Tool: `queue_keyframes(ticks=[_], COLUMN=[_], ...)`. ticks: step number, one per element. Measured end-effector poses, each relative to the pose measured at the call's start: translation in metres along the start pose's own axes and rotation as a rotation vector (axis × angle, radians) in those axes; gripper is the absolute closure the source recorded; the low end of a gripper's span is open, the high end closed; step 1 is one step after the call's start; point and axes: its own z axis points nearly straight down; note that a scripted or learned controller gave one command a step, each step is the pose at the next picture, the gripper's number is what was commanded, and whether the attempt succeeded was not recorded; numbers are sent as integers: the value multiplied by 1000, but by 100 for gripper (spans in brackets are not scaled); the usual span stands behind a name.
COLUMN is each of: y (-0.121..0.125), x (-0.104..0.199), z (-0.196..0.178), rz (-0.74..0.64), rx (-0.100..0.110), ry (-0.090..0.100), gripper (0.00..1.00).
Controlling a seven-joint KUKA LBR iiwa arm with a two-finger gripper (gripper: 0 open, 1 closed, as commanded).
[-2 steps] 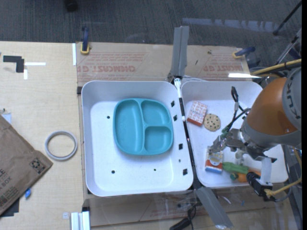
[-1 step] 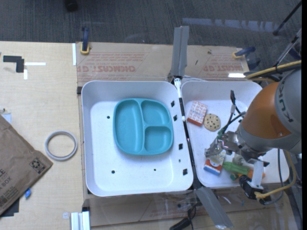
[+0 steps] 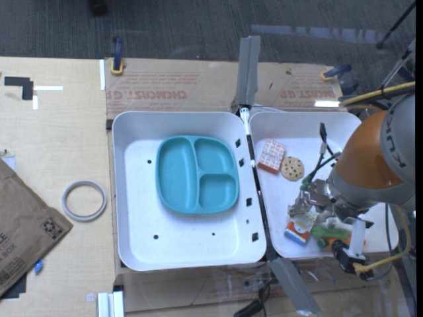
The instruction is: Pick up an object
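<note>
The grey two-finger gripper point(image 3: 305, 207), its state impossible to tell, hung directly above the small orange-blue-white box point(image 3: 298, 232).

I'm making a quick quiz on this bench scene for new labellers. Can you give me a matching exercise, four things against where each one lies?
Things:
1. teal divided plate
2. round cookie
3. tape ring
4. red and white packet

Places:
A. on the bench, left of both bins
B. in the right bin, just left of the cookie
C. in the left bin
D. in the right bin, between the packet and the arm

Pairs: 1-C, 2-D, 3-A, 4-B
</note>
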Motion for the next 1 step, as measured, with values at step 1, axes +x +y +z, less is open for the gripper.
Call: queue_keyframes(ticks=[1], y=[68], x=[30], z=[-93], rz=[-50], rx=[-3], ry=[-3], gripper=[100])
